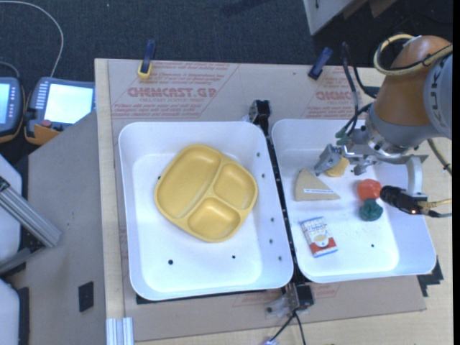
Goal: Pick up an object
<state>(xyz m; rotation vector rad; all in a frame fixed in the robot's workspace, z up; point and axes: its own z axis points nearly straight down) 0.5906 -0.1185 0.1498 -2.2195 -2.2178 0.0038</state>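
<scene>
the grey arm with its orange band reached in from the right, its two-finger gripper (pixel 336 160) low over the right white bin (pixel 410 264), apparently to take the small yellow lump (pixel 336 168) just under its fingertips. whether the fingers were spread or pinched could not be told. a tan wedge-shaped piece (pixel 313 186) lay just beside, with a red round object (pixel 369 189), a dark green knobbly object (pixel 371 210) and a small printed carton (pixel 318 236) nearby. the yellow compartment plate (pixel 205 192) sat in the left white bin (pixel 136 192).
</scene>
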